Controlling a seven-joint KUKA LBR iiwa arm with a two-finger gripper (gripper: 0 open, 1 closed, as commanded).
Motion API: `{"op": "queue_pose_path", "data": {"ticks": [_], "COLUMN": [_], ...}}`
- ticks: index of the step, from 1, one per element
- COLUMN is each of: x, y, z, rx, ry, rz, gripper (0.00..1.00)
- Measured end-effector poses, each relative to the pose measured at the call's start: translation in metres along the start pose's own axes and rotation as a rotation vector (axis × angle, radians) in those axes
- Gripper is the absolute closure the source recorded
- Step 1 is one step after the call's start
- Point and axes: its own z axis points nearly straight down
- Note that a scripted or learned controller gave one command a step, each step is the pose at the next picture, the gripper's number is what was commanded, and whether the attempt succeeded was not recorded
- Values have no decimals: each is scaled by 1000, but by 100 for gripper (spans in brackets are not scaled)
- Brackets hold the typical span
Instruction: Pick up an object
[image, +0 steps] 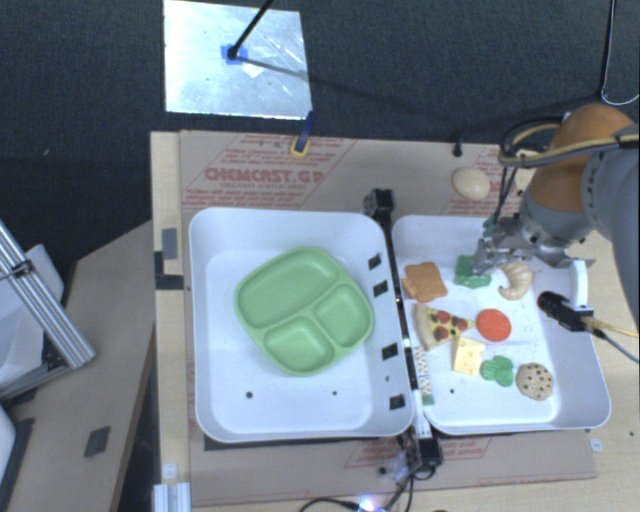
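In the upper part of the right white bin (590, 400), the grey metal pincer (487, 256) hangs low at the end of the grey arm (600, 195) with its orange band, which comes in from the right. Its tips sit right over the small green leafy toy piece (470, 272), touching or nearly touching it; from this angle I cannot tell whether the pincer is wide or narrow, nor whether anything sits between the tips.

Just right of the green piece lies a pale curved croissant-shaped toy (516, 279), close under the wrist. To the left, near the bin's inner wall, rests a tan toast-shaped slice (425, 282). Below these, a pizza-slice toy with red dots (440, 325) lies beside a round red tomato-like disc (493, 325). Lower still come a yellow cheese wedge (467, 355), a dark green broccoli-like toy (496, 370) and a round chocolate-chip cookie toy (535, 381), all lying apart from one another on the bin floor.

The left white bin (215, 400) holds a light green plastic plate with three compartments (305, 310), set at a tilt to the bin walls. Beyond the bins, a cream egg-shaped object (471, 183) sits on the cardboard-covered worktop (270, 175).
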Motion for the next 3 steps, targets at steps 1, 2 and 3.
{"op": "queue_pose_path", "data": {"ticks": [1, 2, 3], "x": [0, -6, -6], "y": [9, 6, 8], "z": [-47, -110, -129], "rx": [-2, -4, 2], "ry": [0, -1, 1], "rz": [-2, 1, -2], "gripper": [100, 100, 100]}}
